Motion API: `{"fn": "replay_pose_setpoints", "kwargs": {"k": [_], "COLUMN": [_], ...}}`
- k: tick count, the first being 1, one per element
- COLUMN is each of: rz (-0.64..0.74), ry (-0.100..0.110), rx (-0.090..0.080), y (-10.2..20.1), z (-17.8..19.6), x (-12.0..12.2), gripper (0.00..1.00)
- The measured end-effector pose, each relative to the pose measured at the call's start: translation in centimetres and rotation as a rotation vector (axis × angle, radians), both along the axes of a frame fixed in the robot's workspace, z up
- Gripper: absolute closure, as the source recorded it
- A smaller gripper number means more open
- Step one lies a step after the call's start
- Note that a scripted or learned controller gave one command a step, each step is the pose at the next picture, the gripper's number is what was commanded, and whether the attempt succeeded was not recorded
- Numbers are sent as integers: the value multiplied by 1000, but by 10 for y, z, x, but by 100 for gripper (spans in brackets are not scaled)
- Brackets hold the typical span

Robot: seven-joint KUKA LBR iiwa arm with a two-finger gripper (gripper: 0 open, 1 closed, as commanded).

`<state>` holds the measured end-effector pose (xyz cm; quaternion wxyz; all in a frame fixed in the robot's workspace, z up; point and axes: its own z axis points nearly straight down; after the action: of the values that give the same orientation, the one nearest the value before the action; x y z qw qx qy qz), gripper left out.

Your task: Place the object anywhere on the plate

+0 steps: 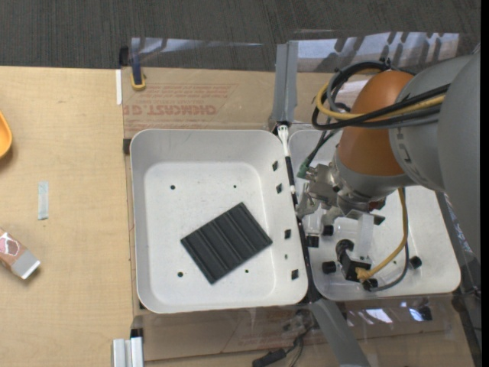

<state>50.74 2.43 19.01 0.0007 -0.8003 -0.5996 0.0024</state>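
A dark grey ribbed rectangular plate (227, 241) lies flat and turned at an angle in the left white bin (153, 205), towards its front right. My gripper (316, 222) hangs low over the left side of the right white bin (435, 277), just right of the wall between the two bins. The orange wrist band and the grey arm cover it from above. I can make out no object at the gripper. The plate's top is bare.
The arm and its yellow cable cover much of the right bin. On the wooden bench left of the bins lie a small grey strip (43, 201) and a red-and-white packet (15, 255). Cardboard lies behind the bins.
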Motion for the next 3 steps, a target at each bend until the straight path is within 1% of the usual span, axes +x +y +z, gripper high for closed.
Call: {"fn": "replay_pose_setpoints", "kwargs": {"k": [1, 2, 3], "rz": [118, 178, 179], "ry": [0, 1, 1], "rx": [-1, 0, 0], "y": [49, 28, 28], "z": [9, 0, 0], "x": [56, 47, 47], "gripper": [100, 100, 0]}}
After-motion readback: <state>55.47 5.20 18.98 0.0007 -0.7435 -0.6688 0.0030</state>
